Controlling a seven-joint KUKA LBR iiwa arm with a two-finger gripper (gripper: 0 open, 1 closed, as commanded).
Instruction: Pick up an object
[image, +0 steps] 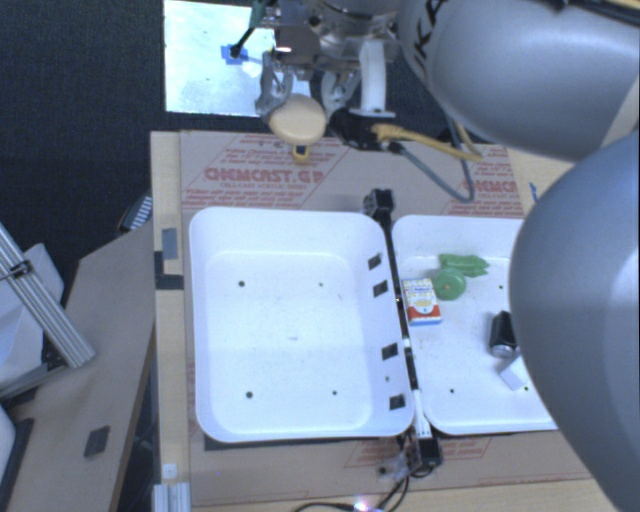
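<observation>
The left bin (285, 330) lies bare-floored at the bench's nine o'clock side. Above it, toward twelve o'clock, the gripper (292, 100) hangs past the bin's far rim, closed on a pale, rounded lump (298, 122) (cream-coloured, with a small yellow tip below it). A yellow cable (430, 143) trails from the wrist toward three o'clock. The right bin (460, 400) holds a small box (421, 301), a green piece (455, 275) just beside it at one o'clock, and a dark cylinder (502, 335) near the arm (580, 330), which hides that bin's right part.
</observation>
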